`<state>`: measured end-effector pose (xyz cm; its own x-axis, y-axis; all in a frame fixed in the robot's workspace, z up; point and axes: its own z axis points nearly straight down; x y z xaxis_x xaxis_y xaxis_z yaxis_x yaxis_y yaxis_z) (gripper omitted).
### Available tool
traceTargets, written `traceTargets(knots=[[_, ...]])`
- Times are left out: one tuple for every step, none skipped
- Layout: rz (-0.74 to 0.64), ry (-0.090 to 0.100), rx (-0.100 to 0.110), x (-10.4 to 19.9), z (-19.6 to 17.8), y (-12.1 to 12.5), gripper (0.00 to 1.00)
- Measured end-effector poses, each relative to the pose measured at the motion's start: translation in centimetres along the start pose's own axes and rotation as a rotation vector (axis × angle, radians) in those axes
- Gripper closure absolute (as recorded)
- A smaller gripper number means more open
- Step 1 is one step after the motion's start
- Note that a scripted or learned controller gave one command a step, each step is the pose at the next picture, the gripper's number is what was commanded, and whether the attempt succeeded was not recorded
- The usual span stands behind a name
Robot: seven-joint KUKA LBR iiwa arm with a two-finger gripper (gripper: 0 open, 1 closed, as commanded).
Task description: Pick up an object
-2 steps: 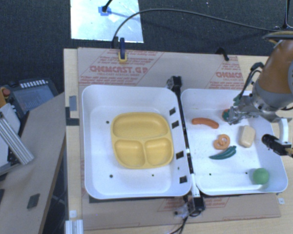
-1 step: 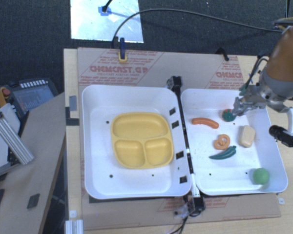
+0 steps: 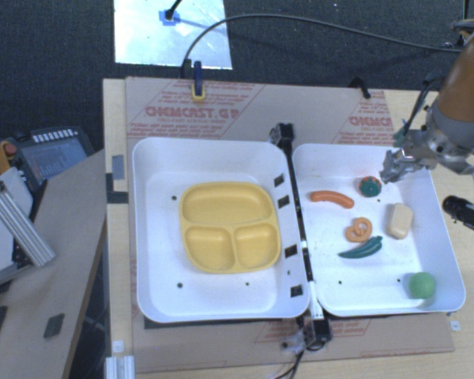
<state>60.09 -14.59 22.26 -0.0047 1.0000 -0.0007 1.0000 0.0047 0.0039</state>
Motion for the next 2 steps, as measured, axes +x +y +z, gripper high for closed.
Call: traceTargets(knots=[[-0.005, 0.002, 0.002, 5.7, 0.8, 0.8, 1.0], [-0.005, 0.002, 0.002, 11.1, 1.6, 2.1, 1.0]])
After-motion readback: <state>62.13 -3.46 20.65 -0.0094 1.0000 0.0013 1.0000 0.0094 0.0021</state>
